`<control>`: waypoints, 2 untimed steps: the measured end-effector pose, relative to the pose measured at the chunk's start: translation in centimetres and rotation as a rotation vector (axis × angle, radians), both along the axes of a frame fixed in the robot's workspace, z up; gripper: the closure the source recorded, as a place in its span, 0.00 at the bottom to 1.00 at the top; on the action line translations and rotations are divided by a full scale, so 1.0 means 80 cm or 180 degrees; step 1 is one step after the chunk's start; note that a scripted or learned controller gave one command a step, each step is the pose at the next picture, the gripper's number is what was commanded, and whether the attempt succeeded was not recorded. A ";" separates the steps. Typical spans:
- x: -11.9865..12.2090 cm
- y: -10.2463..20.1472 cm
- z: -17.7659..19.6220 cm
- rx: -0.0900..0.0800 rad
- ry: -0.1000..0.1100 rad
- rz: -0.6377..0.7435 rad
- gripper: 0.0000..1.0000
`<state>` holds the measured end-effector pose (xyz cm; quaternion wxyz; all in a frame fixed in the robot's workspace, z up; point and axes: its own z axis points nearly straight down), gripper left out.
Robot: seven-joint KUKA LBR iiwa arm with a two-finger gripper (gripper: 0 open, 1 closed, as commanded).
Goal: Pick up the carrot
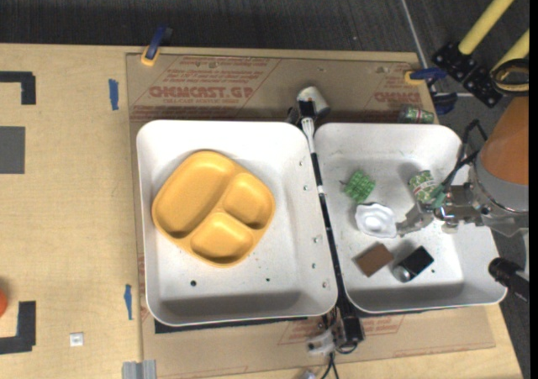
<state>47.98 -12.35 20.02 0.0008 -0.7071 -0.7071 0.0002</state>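
Carrot is hard to spot: an orange bit [2, 302] at the table's [67, 159] far left edge may be it. The hand [420, 218] hangs low in the right bin [445, 292], maybe to grab something there. I cannot tell if it is open or closed.

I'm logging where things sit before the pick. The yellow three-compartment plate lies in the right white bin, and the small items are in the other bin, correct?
Not quite: the camera view shows the yellow three-compartment plate in the left white bin. The small items, such as the green textured block and brown flat rectangular piece, lie in the right white bin.
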 end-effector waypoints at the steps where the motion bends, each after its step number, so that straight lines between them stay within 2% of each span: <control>1: 0.000 0.109 -0.018 0.0003 0.0002 0.0122 0.00; 2: 0.003 0.187 -0.020 -0.0002 -0.0004 0.0163 0.00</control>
